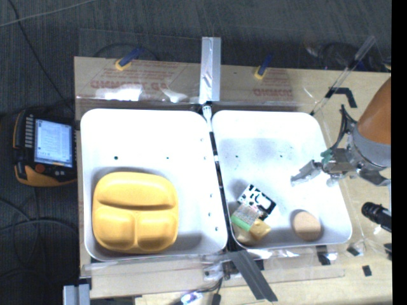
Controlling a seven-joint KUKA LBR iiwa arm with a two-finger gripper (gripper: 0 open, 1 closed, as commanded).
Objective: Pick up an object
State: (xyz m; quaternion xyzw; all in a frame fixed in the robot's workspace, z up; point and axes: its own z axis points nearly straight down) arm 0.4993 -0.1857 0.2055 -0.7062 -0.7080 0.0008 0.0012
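My gripper [313, 172] hangs over the right side of the right bin [273, 135], with nothing visibly in it. Below it, near the bin's front wall, lies a small tan rounded object [306, 225]. To the left of that sits a black-and-white patterned item [257, 200] resting against a green and tan packet [247, 222] in the front left corner. A large yellow moulded block [135, 209] takes up the front half of the left bin [146, 132].
A metal divider post [210, 68] stands at the back between the bins. A handheld pendant with a lit screen [48, 146] lies left of the bench. Cables and brackets [340, 97] sit behind the right bin.
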